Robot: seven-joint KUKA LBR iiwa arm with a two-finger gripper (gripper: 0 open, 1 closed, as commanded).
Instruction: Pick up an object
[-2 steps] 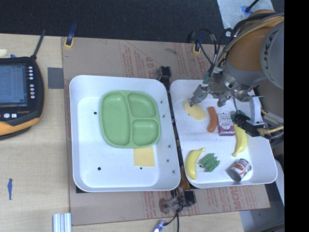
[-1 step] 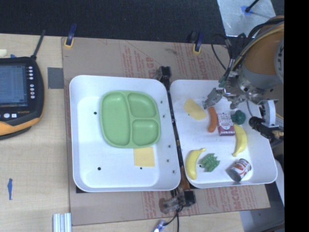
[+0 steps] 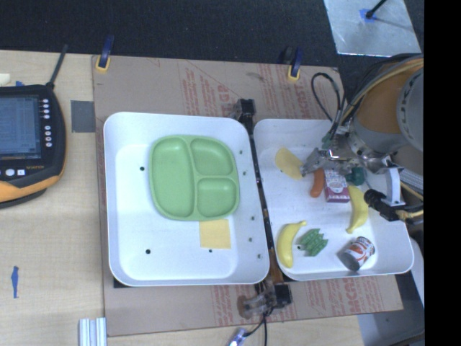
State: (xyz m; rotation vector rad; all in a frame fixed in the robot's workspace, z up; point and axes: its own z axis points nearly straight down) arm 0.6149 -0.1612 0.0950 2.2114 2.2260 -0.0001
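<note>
Far left: a teach pendant (image 3: 25,144) with a dark screen and orange underside lies on the bench, well apart from the bins.
Left bin: the left white bin (image 3: 122,262) holds a green divided plate (image 3: 193,176) in its upper middle, and a flat yellow square, likely a cheese slice (image 3: 215,233), just below the plate.
Right bin, near side: a yellow banana (image 3: 288,242) lies along the lower left of the right white bin (image 3: 270,132), with a small green leafy piece (image 3: 313,242) just beside it; a pale yellow wedge (image 3: 289,163) sits higher up.
Right bin, middle: an orange carrot-like stick (image 3: 317,184) and a small pink-and-white packet (image 3: 336,186) lie close together, right under the tool.
Right bin, far side: a second banana (image 3: 357,209) stands nearly upright in the frame, and a small red-labelled can (image 3: 356,253) lies on its side at lower right.
Gripper: the gripper (image 3: 328,161) hangs low over the carrot and packet; how far its fingers are spread I cannot tell, and nothing is seen held between them.
Step in hand: seemingly the descent onto one of those two items.
Doing it well: I'd centre on a single piece, likely the carrot, straddle its narrow width, and keep clear of the packet so the two don't get pinched together.
</note>
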